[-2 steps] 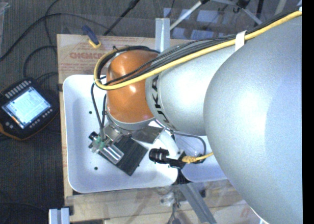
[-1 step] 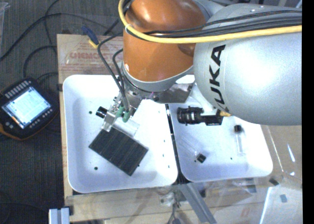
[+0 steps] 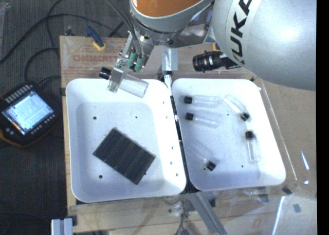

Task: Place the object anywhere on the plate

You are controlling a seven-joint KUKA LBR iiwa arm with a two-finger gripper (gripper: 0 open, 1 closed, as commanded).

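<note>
The arm comes in from the right and fills the top of the view, its orange band at the upper middle and the wrist angled down to the left over the back edge of the left bin. The pincer sits at that bin's far rim, pinching a vial — a clear tube with a black cap, lying nearly level, its body reaching out to the right of the fingers. The plate, a dark ribbed rectangle turned at a slant, lies on the bin floor well below the pincer. Further right and lower, the right bin holds five more vials, hard to make out against the white. The arm's bulk hides the table behind both bins — its upper links are cut off.
</note>
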